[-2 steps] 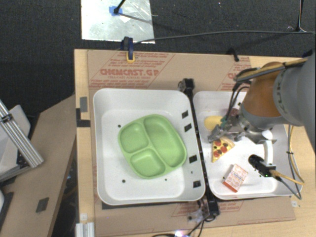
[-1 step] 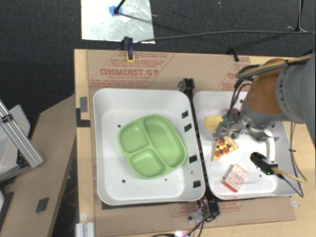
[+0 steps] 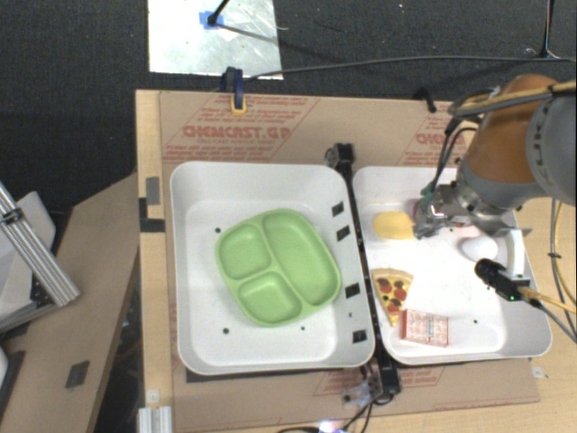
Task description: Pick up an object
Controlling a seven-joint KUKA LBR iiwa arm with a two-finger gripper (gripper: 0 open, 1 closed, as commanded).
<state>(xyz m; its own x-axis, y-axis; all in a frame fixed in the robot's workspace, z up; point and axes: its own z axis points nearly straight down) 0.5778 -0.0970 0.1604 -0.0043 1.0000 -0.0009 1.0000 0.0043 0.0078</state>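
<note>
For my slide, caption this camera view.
Arm's gripper over right bin beside yellow item; green tray in left bin.

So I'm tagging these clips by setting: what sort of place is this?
Most likely a robotics lab bench for pick-up trials, not a kitchen. A robot arm reaches over two white bins, which hold toy items like a pizza slice and a green divided plate, with cables and clamps around.

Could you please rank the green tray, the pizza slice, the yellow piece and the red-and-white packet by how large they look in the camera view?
1. Green tray, far the largest.
2. Packet and pizza slice: they look about alike, so I won't rank them.
3. Yellow piece, slightly smaller, though the hand beside it may cover its edge.
</note>
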